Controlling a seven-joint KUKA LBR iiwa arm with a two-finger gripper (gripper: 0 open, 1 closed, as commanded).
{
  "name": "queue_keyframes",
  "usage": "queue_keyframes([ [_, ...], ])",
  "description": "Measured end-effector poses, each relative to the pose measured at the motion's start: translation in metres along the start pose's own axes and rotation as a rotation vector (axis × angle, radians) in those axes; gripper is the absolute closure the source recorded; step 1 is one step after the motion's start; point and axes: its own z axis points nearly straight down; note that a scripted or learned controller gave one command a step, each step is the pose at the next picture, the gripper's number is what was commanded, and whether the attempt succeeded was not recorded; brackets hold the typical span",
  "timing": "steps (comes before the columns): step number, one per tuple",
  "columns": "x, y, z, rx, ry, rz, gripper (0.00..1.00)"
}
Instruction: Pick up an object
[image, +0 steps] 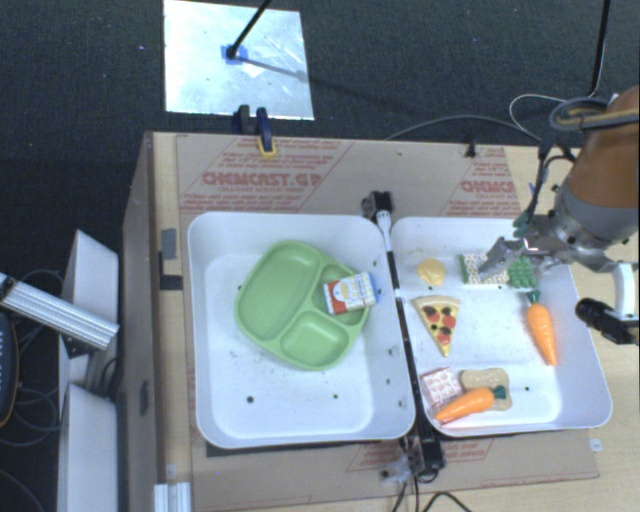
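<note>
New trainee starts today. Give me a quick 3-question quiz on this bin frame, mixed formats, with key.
1. True or false: the green divided plate lies in the right bin.
2. Multiple choice: what lies partly on the plate's right edge? A) a small carton B) the pizza slice C) a carrot
3. Fill in: the right bin has ___ carrots.

Key:
1. False; it lies in the left bin.
2. A.
3. Two: one upright carrot at the right, one front carrot lying across a biscuit-like item. The gripper is over the bin's far side.
</note>
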Motion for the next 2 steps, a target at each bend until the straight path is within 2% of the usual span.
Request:
queue_keyframes([
  [1, -0.004, 0.080, 0.114, -0.011, -0.002, -0.003, 0.00],
  [2, -0.005, 0.082, 0.101, -0.019, -0.007, -0.006, 1.00],
])
